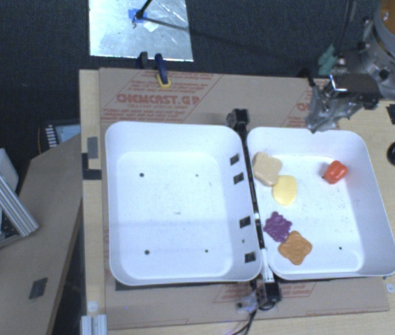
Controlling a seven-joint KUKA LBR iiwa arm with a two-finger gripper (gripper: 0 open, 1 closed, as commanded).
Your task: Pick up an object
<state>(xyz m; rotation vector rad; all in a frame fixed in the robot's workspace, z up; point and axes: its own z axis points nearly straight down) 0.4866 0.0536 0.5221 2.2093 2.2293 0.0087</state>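
Observation:
The right bin (372, 187) holds several small items. A tan bread-like piece (266, 167) lies near its left wall, with a yellow oval (285, 190) just below it. Lower down sit a purple cluster (277, 225) and an orange-brown cookie shape (294, 247). A red-orange piece (334, 172) rests toward the back right. My gripper (321, 121) hangs above the far rim of the right bin, up and left of the red-orange piece, with nothing seen between its fingers.
The left bin (124, 208) stands beside the right one, joined by a black clip strip (248, 187). A shiny metal sheet (140, 18) lies at the back on dark carpet. A blue and yellow clamp (161, 70) grips the bench's far edge.

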